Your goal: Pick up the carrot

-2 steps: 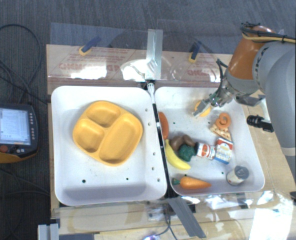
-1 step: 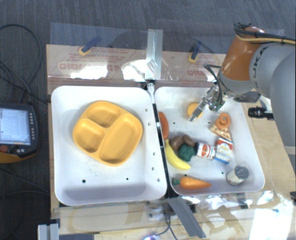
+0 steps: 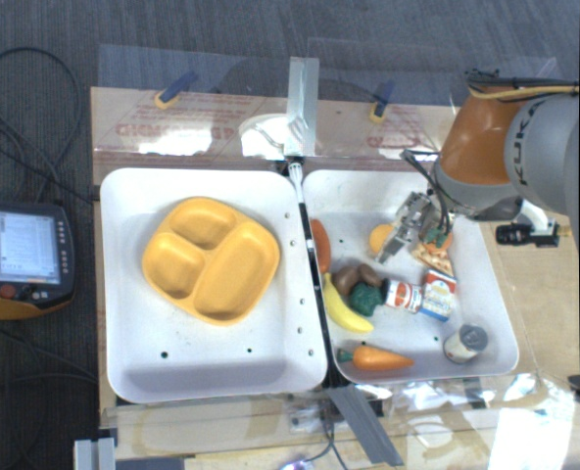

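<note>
Jaws: we cannot tell their state | gripper (image 3: 408, 231) hovers above right bin (image 3: 496, 302) | carrot (image 3: 380, 359) lies apart, ungrasped near front wall

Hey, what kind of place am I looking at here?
Probably a robotics lab test bench: a robot arm reaches over two white bins, toy food like a carrot and banana fills one, and a teach pendant lies alongside.

Likely a lab: teach pendant (image 3: 24, 259), taped bench (image 3: 202, 125).
</note>
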Controlling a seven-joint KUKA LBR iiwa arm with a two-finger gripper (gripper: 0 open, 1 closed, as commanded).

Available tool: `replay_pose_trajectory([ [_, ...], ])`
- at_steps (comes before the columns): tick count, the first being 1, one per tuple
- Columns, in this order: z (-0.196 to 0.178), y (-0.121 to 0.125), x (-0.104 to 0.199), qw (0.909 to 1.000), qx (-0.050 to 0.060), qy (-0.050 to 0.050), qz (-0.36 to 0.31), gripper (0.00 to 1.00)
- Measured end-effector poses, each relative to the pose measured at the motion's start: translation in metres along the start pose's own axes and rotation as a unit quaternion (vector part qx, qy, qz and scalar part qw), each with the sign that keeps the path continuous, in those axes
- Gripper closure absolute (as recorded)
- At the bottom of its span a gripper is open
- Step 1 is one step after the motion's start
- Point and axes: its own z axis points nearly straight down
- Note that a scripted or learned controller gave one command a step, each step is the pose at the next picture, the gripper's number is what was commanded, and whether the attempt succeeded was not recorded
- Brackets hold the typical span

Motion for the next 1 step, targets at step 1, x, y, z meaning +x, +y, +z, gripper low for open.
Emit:
replay_pose_trajectory([
  [1, 0.0045, -0.0009, 0.0022, 1.0000, 0.002, 0.003, 0.000, 0.00],
])
